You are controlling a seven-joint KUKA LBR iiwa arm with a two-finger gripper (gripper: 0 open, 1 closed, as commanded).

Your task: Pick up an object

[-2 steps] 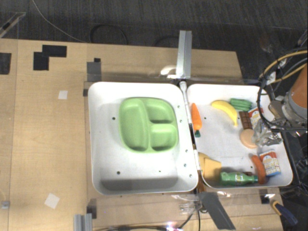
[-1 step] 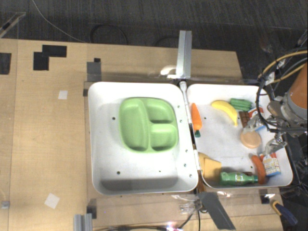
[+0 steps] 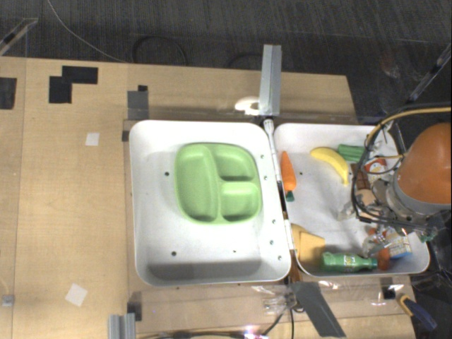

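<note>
Where the bench (image 3: pixel 63 210) carries two white bins side by side, the left bin (image 3: pixel 152 253) holds a green tray (image 3: pixel 215 182) with three compartments — one long section on its left, two smaller ones on its right — lying near the bin's centre. The right bin (image 3: pixel 314 136) holds the small objects. An orange marker (image 3: pixel 287 173) lies along the bin's left wall, roughly parallel to the divider between the bins. A banana (image 3: pixel 332 162) lies toward the far side, curved, with a green block (image 3: pixel 349 151) just beside its right end. A tan wedge (image 3: pixel 308 242) sits in the near left corner, and a green bottle (image 3: pixel 349 262) lies on its side along the near wall, just right of the wedge. A small blue and white item (image 3: pixel 399 249) lies near the bottle's right end, too cluttered to identify. The arm (image 3: pixel 426 171) enters from the right; its orange band sits over the right side of this bin, with dark cables looping around it. The gripper (image 3: pixel 373 221) lies below the wrist, above the bin floor between the banana and the bottle — its state cannot be told, since the wrist and cabling hide it. No object can be seen held; all the listed items rest on the bin floor. A grey post (image 3: pixel 270 80) stands at the far end of the divider.
</note>
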